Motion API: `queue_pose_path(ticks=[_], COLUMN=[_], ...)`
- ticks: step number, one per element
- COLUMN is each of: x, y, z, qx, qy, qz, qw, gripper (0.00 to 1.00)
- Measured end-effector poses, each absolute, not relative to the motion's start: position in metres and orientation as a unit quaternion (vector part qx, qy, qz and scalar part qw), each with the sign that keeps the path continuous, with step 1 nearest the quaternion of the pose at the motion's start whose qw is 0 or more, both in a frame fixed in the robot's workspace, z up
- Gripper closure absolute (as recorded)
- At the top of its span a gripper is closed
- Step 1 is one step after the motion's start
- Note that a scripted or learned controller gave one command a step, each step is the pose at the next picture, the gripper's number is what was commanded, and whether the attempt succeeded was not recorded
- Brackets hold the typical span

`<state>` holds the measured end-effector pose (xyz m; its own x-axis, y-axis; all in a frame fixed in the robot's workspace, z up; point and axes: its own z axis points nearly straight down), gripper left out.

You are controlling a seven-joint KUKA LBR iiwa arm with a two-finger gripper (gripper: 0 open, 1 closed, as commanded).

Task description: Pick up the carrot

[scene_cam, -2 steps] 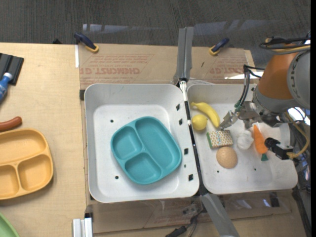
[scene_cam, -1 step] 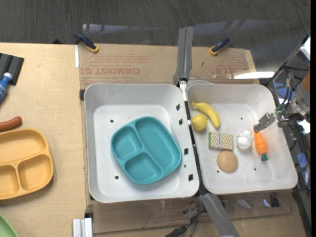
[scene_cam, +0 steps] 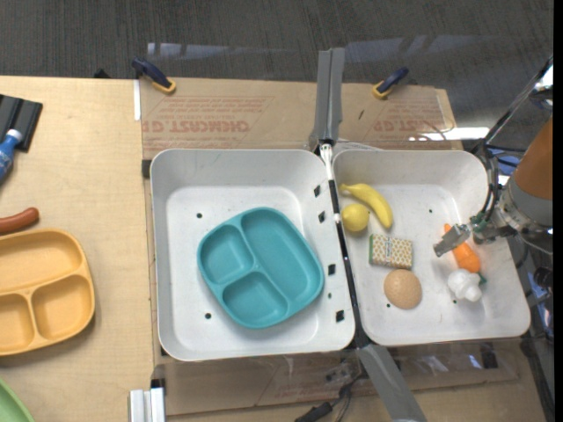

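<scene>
The orange carrot point(scene_cam: 466, 257) lies near the right side of the right bin point(scene_cam: 422, 172), just above a white lumpy item point(scene_cam: 464, 286). My gripper point(scene_cam: 452, 241) comes in from the right and sits low over the carrot's upper left end. A grey part of it crosses the carrot, so a small orange bit shows on its far side. The carrot seems to rest on the bin floor.
Also in the right bin are a banana point(scene_cam: 369, 202), a lemon point(scene_cam: 354, 218), a speckled square block point(scene_cam: 391, 251) and a tan egg-shaped thing point(scene_cam: 403, 288). A teal divided plate point(scene_cam: 258, 265) lies in the left bin point(scene_cam: 176, 236). A yellow tray point(scene_cam: 40, 293) sits on the bench at far left.
</scene>
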<state>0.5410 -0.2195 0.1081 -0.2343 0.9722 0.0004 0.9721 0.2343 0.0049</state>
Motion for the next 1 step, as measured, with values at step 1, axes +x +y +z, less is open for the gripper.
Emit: queue_pose_path(ticks=[1], x=[0.5393], y=[-0.2103], z=[0.0919], qx=[0.777], qy=[0.630], qz=[0.0049], qw=[-0.006], gripper=[0.00])
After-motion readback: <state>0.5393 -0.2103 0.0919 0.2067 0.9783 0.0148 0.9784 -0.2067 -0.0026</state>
